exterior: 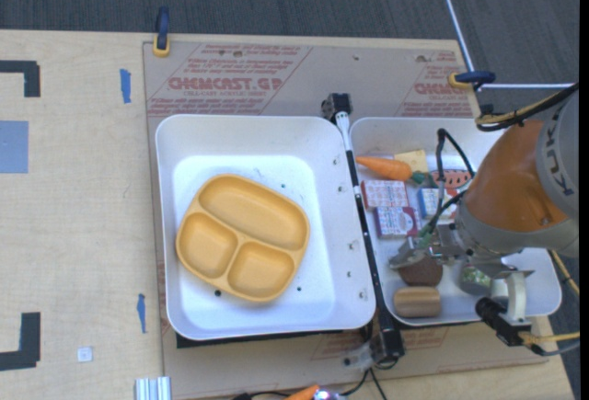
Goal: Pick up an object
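Dark carpet up top, pale plywood bench (74,233) below, and two shallow white bins side by side on it. Left bin (175,141) carrying a yellow divided plate (241,237), three compartments, nothing else to chase there. Right bin (368,133) crowded: an orange carrot (385,168) lying near the far wall, printed packets (398,205) in the middle, a dark brown lump (421,272) towards the near side, and a tan bread roll (417,302) just beside it against the near rim.

Arm (515,191) reaching in from the right, orange band looming over the right bin's far half. Gripper (425,249) low over the clutter, right above the brown lump, metal tips pointing left and down at it. Spread of the claw: cannot tell, too much glint and tangle around it; nothing plainly caught between it either.

Key relation: brown lump sitting directly under and slightly nearward of the tips, close enough to be touching or nearly so. Roll one step further towards the near rim, long axis running left to right. Looks like a descent onto the lump, judging by the pose. Risk: packets just beyond, easy to snag an edge instead.
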Controlling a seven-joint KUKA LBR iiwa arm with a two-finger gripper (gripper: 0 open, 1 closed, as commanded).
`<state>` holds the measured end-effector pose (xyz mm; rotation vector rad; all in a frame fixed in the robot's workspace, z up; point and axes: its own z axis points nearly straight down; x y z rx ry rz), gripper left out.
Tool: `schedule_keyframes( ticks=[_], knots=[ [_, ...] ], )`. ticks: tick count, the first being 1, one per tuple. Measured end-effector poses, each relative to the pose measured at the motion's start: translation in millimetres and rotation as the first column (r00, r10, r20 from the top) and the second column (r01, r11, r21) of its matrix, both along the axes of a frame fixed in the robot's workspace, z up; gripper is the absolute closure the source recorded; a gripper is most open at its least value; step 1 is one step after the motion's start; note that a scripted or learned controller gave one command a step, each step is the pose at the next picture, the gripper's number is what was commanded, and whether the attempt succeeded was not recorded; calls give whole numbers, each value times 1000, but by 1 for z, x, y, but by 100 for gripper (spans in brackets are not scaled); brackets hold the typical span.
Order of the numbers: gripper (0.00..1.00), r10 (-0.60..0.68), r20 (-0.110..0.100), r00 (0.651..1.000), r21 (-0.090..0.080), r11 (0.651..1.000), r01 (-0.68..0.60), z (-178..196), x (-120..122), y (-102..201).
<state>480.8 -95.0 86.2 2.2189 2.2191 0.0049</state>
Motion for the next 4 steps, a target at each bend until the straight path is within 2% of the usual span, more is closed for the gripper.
schedule_keyframes(
  ticks=[1, 2, 4],
  knots=[
    [100, 0, 5, 1000, -1, 1000, 0, 10, 2, 0],
    [100, 2, -2, 1000, 1, 1000, -2, 99, 0, 71],
    [100, 5, 7, 1000, 0, 1000, -5, 119, 3, 72]
  ],
)
